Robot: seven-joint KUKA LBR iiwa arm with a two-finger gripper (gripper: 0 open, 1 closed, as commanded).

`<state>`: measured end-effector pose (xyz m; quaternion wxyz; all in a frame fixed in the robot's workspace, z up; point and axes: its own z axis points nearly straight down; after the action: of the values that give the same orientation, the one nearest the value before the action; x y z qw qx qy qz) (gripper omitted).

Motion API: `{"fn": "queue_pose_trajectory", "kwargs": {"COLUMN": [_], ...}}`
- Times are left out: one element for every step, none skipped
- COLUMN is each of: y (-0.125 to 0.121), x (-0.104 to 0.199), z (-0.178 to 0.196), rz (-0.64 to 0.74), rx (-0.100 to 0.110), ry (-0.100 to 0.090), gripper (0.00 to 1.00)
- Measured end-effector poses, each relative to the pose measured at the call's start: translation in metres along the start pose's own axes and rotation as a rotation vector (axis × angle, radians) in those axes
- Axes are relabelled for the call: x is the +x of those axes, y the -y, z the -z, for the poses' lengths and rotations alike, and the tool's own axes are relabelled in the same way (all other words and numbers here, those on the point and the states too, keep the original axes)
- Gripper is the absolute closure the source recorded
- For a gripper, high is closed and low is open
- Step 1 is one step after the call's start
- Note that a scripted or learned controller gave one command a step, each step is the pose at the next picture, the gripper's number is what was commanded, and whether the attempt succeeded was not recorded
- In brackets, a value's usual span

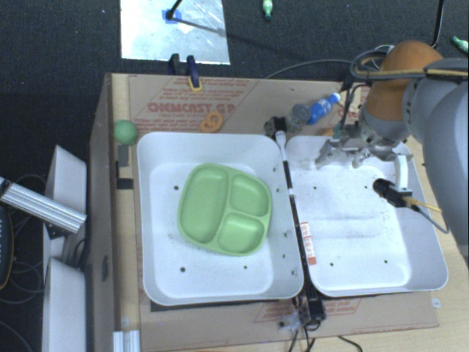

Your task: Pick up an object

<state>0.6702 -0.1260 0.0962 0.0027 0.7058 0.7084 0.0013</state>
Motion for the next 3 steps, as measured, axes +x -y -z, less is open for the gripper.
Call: {"fn": "queue_pose_trajectory", "kwargs": {"y": [0.001, 0.0, 0.0], "x": [-0.003, -0.004, -0.003], "z": [-0.011, 0.0, 0.0], "rz": [-0.003, -0.002, -0.002], "rx": [0.004, 0.0, 0.001], "ry": [-0.001, 0.0, 0.0], "gripper": [0.0, 1.0, 0.0]}}
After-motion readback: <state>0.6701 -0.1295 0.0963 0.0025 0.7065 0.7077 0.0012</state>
